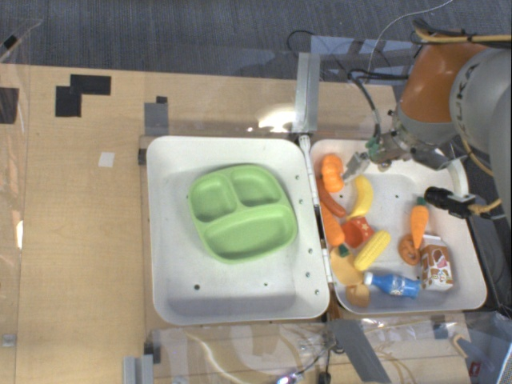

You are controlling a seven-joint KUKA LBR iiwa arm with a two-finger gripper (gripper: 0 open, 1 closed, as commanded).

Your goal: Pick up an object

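Hovering over the right bin's (472, 290) far edge, the pincer (366, 157) was observed with fingers spread and nothing held. The banana (362, 196) was found just below it, among toy foods. A green plate (242, 211) was noted in the left bin (172, 286).

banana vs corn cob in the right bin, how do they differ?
The banana is smooth and curved; the corn cob is straighter with a bumpy surface. The banana lies nearer the bin's far side, the corn cob nearer the blue bottle. Both are yellow, lying flat and slanted alike.
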